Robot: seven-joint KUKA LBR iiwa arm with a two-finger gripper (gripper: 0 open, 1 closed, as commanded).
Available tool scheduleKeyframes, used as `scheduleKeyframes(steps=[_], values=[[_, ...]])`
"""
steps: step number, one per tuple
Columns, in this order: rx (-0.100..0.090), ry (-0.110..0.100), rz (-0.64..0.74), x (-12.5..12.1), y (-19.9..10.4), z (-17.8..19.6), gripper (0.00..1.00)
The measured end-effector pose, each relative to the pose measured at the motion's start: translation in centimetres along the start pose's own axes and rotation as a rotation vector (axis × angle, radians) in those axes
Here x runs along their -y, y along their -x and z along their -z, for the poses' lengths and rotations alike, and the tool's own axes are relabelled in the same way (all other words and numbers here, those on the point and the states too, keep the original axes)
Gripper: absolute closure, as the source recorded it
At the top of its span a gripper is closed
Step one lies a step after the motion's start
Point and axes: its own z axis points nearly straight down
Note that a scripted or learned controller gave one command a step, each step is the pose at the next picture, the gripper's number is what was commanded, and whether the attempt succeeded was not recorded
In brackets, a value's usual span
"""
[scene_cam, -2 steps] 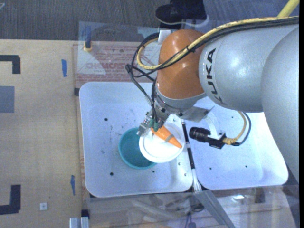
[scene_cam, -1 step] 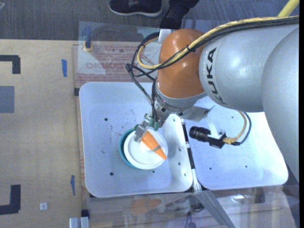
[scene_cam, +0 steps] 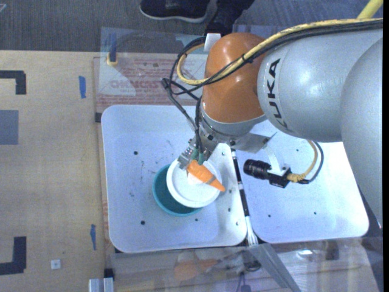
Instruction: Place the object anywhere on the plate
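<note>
- The orange carrot lies on the white plate, toward its right rim.
- The plate rests on a teal bowl in the left bin.
- The end effector touches the carrot's far end; whether it grips cannot be told.

The two-finger gripper is largely hidden beneath the orange wrist band; whether its fingers are open or closed cannot be determined. The upper end of the orange carrot-shaped object meets the gripper, and contact there cannot be resolved. The round white plate covers most of the teal bowl beneath it. The grey arm hides the far part of the right-hand shallow white bin and is cut off by the right edge. A person's dark shoes are cut off by the top edge.
</note>
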Motion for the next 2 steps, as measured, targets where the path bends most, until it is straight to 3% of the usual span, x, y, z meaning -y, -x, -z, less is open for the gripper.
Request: scheduleKeyframes(steps=[1, 2], values=[[-0.003, -0.002, 0.116, -2.63, -3.17, -2.95, 1.0], [0.0, -0.002, 0.115, -2.55, -3.03, -3.22, 0.0]])
